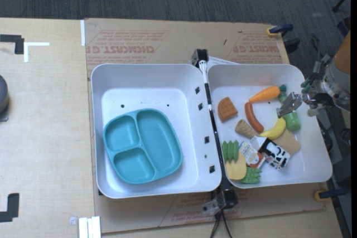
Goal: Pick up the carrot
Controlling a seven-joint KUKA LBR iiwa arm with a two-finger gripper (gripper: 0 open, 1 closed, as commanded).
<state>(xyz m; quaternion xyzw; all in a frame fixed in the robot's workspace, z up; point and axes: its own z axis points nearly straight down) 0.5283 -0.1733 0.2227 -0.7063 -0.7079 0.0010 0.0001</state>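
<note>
A light wooden desk (44, 136) carries a sheet of brown cardboard (167, 44), and on that sit two shallow white bins side by side. The left bin (145, 78), well away from the jaws (294, 102), holds a teal three-compartment plate (143, 145) lying flat on its floor. The right bin (312, 173) holds a crowd of toy food, and the grey arm (334, 83) reaches over its right rim, the jaws poised low above the bin's upper right part. Whether they stand open or closed cannot be told from here, and nothing can be seen held between them.

The carrot (264, 94), orange with a green top, lies just to the left of the jaws and slightly above them in the view, tilted, its green end nearest them. Below the carrot a red-brown sausage (254, 117) curves down, and a yellow banana (273, 130) rests just below and left of the jaws, touching the sausage's lower end. A green item (294, 122) lies directly beneath the jaws. Farther left lies a brown slice of toast (227, 109), with a tan cone-shaped piece (244, 129) below it. Toward the bin's near edge, well below the jaws, sit a tan block (290, 143), a black-and-white packet (274, 154), a yellow piece (236, 168) and green leafy pieces (230, 149).
</note>
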